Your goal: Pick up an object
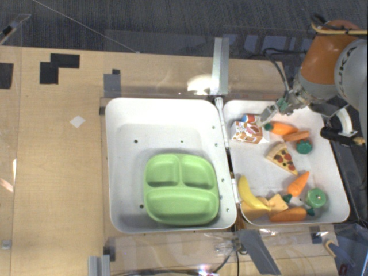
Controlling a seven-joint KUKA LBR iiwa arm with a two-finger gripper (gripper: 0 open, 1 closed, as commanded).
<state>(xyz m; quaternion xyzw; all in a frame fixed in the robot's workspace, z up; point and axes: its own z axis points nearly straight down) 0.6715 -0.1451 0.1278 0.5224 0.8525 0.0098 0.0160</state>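
Note:
The right bin (pixel 339 171) holds several toy foods. A red and white carton (pixel 247 131) lies at its back left, with an orange carrot (pixel 282 129) just to the right of it. Further forward are a pizza slice (pixel 282 157), a second carrot (pixel 298 184), a yellow banana (pixel 250 194) and a cheese wedge (pixel 279 202). My gripper (pixel 275 112) hangs low over the back of this bin, between the carton and the first carrot and close above both. No object is visibly held by it.
A green divided plate (pixel 181 188) lies in the left bin (pixel 132 125). In the right bin there are also an orange stick (pixel 296 135), a small green piece (pixel 303 148), a green disc (pixel 316 198) and an orange sausage shape (pixel 287 214). A metal divider (pixel 220 68) stands behind the bins.

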